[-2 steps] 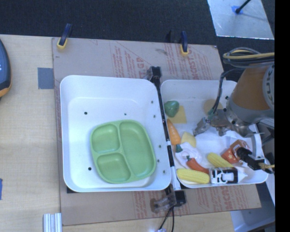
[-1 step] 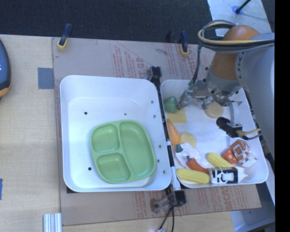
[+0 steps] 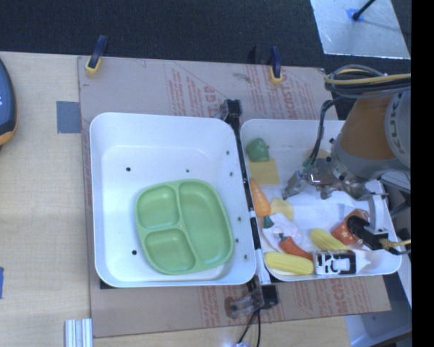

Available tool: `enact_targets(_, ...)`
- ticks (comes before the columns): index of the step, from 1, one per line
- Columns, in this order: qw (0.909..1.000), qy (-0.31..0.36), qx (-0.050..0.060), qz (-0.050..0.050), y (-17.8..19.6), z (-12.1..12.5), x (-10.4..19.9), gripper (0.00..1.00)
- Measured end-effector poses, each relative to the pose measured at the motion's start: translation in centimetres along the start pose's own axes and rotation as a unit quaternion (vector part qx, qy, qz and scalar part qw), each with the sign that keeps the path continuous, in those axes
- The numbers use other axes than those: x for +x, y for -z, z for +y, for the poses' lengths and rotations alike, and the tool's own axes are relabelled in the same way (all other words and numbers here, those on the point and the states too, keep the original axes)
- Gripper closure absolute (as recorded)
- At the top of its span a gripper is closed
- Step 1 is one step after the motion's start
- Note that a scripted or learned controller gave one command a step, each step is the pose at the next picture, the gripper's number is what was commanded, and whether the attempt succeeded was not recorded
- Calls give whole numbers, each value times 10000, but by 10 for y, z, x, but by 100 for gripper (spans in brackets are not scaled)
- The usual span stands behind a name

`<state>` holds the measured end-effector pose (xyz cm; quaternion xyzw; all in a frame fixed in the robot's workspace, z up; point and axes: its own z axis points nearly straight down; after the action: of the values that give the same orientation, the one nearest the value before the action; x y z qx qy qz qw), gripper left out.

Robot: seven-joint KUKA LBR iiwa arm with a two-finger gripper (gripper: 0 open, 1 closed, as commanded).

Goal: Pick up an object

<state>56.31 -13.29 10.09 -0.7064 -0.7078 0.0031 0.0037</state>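
- Lying nearest the camera, the corn cob (image 3: 288, 264) is resting along the near rim of the right bin (image 3: 304, 126), beside a black-and-white block (image 3: 335, 263).
- My arm (image 3: 369, 132) is reaching over the right bin from the right, orange band uppermost.
- Sitting in the left bin (image 3: 112, 194), the green divided plate (image 3: 184, 225) is taking no part.
- My gripper (image 3: 309, 179) is hovering low over a bare patch of bin floor; I cannot tell how it stands, and nothing is showing in it.
- Toys are waiting nearby: a green piece (image 3: 258, 149), a yellow block (image 3: 266, 172), a carrot (image 3: 260, 198).
- I am judging the pick not yet done: choosing, closing and lifting are all remaining.
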Motion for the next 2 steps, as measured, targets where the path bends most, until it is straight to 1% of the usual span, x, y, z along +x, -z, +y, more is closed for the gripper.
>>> enact_targets(1, 9998, 55, 164, -18, -10, 86, 30, 0)
enact_targets(2, 9999, 10, 163, -29, -13, 85, 32, 0)
